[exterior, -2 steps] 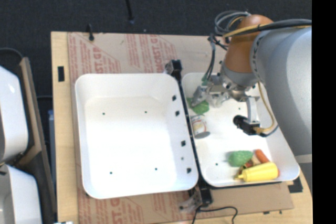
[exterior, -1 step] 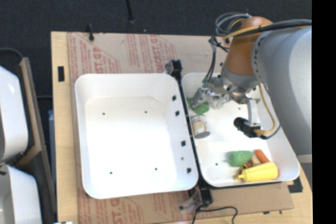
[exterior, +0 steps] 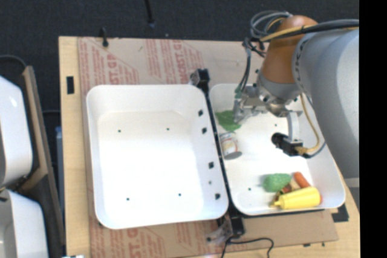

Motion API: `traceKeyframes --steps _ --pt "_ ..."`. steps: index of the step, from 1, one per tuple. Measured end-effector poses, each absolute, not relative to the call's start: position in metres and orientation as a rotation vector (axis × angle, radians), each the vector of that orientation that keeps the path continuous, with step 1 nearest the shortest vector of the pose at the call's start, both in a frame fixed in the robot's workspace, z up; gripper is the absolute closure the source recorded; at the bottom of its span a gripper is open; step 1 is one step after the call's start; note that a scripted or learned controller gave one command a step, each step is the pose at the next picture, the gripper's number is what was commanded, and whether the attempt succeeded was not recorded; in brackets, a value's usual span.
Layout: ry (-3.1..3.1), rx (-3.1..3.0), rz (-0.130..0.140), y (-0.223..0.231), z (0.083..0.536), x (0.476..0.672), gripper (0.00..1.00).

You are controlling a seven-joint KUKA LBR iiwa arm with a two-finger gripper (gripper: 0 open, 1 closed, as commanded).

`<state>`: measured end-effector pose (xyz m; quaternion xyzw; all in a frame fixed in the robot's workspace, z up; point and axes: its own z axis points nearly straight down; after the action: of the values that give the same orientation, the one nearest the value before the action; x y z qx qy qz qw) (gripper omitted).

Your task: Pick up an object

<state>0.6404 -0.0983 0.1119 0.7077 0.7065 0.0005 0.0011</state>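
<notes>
A: Start at the near edge. What is lying there?

B: In the right bin [exterior: 326, 157], at the near corner, a yellow bottle-shaped toy [exterior: 297, 198] lies on its side, with a small orange piece [exterior: 300, 179] touching it and a green lump [exterior: 276, 181] just beside. None of them is lifted.

A: And further back?

B: A small greyish jar-like thing [exterior: 229, 145] sits near the divider between the bins. Beyond it is a light green object [exterior: 227, 119], and the gripper [exterior: 240, 107] hangs right at it, low in the bin's far left part.

A: Is it holding that green thing?

B: I cannot tell. The wrist covers the tip, so whether it is open or closed is hidden, and nothing shows clearly as held.

A: So how far along is the pick?

B: My judgement: the approach is done and the lift is left. The left bin [exterior: 151, 154] on the counter [exterior: 121, 60] bears nothing picked.
</notes>
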Motion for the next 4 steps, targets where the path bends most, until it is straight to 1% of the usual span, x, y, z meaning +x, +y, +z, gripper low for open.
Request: traceKeyframes --steps 1,2,3,4 --pt "2.218 2.222 0.001 -0.098 0.111 0.640 0.00" --pt "2.220 2.222 0.000 -0.103 0.101 0.647 0.00" --pt "2.220 2.221 0.000 -0.096 0.101 0.644 0.00" --pt "2.219 2.221 0.002 -0.097 0.112 0.644 1.00"
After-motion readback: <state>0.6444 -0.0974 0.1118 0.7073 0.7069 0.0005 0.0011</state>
